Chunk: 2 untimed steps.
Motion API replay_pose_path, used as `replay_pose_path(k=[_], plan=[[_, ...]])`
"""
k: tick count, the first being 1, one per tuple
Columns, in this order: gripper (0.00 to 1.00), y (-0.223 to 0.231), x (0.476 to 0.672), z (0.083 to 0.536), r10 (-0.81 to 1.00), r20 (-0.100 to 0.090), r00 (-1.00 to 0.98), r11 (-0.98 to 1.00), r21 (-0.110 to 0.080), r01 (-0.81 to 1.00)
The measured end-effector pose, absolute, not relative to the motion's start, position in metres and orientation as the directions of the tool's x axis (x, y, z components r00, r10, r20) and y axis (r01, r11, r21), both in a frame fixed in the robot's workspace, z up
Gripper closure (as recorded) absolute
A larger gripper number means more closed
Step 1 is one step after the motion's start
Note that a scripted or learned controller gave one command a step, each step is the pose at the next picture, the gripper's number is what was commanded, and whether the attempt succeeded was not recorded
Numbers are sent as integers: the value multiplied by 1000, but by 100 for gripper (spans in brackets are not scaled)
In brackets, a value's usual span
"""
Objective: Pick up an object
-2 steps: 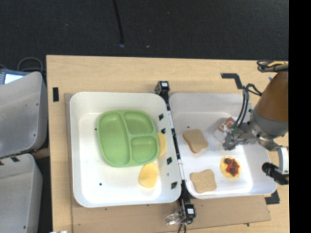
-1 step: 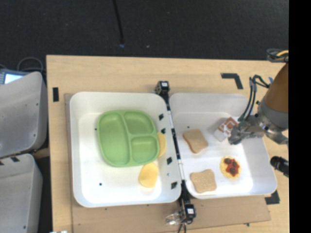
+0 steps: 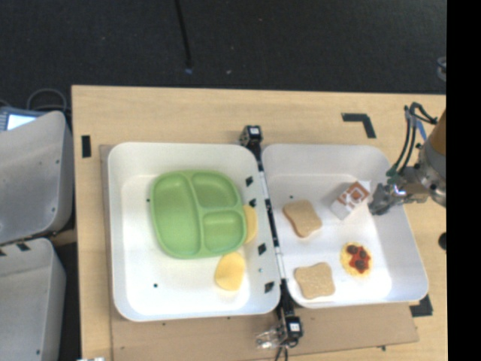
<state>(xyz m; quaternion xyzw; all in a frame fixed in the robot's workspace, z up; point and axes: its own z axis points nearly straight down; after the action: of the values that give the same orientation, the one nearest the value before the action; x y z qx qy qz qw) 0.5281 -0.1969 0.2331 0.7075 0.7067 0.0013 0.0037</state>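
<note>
The right bin holds two toast slices, one near its middle and one near the front. A small white and brown carton lies toward the right side, and a round yellow piece with red topping sits at the front right. My gripper hangs at the bin's right edge, just right of the carton, with nothing visibly between its fingers.
The left bin carries a green divided tray with a yellow piece in front of it and another yellow bit at the tray's right edge. Black clips run along the divider between the bins.
</note>
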Motion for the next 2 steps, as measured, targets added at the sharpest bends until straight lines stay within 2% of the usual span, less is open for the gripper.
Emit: replay_pose_path(k=[1,2], plan=[[100,-198,529,283,1000,-3,-3,3,6,1000],[100,-152,530,270,1000,-1,-5,5,2,1000]])
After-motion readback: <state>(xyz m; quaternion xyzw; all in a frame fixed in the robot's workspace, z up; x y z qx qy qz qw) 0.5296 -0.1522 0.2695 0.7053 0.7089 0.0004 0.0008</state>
